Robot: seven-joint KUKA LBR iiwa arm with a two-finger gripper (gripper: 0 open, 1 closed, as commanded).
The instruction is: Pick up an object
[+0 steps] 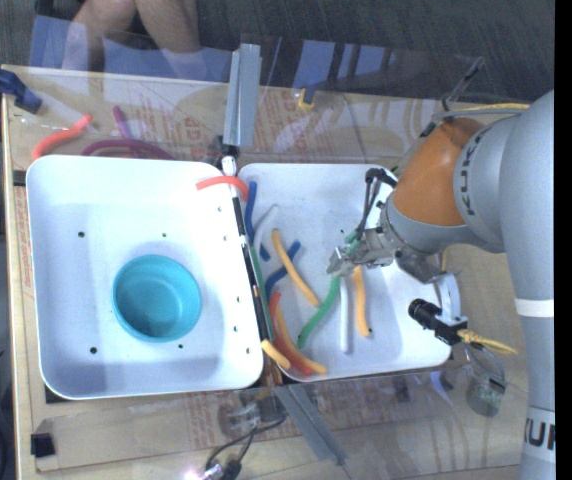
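Gripper (351, 258) is low in the right bin (406, 343), over the upper end of a green strip (318, 314) mid-bin; grasp state unclear. An orange strip (361, 303) lies just beside, so a closing grab could snag both or slip.

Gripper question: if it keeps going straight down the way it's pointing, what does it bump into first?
Probably the green strip, which lies right below the gripper in the right bin; the orange strip lies close beside it. Depth is unclear.

- Both white bins (66, 218) look smooth, matt plastic.
- The teal bowl (157, 297) has a glossy plastic sheen.
- The bench (356, 128) shows pale wood grain.
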